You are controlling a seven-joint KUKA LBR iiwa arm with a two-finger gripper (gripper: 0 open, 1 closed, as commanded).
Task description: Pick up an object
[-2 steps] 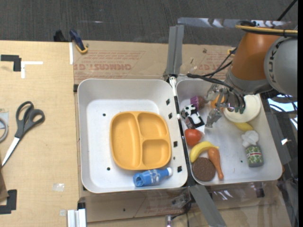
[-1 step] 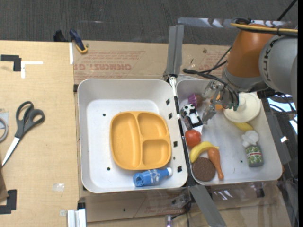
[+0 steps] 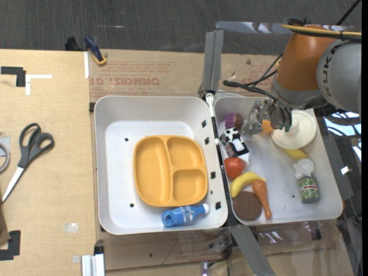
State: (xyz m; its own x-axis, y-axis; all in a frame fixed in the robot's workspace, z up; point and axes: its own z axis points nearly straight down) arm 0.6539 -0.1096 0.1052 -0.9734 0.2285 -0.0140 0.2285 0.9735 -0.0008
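My gripper [image 3: 260,121] hangs over the back of the right bin [image 3: 287,214], coming in from the right. A small orange piece [image 3: 266,127] shows right at its tip; whether it is held I cannot tell. Just left of the gripper lie a purple item [image 3: 233,120] and a black-and-white item [image 3: 233,142]. In front of those are a red tomato [image 3: 234,167], a banana [image 3: 247,181], a carrot [image 3: 263,195] and a brown disc [image 3: 248,206]. A white dish [image 3: 296,131] sits just right of the gripper.
Along the right bin's right side lie a yellow piece [image 3: 296,153], a white lump [image 3: 303,167] and a green bottle [image 3: 309,190]. The left bin [image 3: 109,154] holds a yellow divided plate [image 3: 171,170] and a blue bottle [image 3: 184,214]. Scissors [image 3: 29,148] lie on the bench at left.
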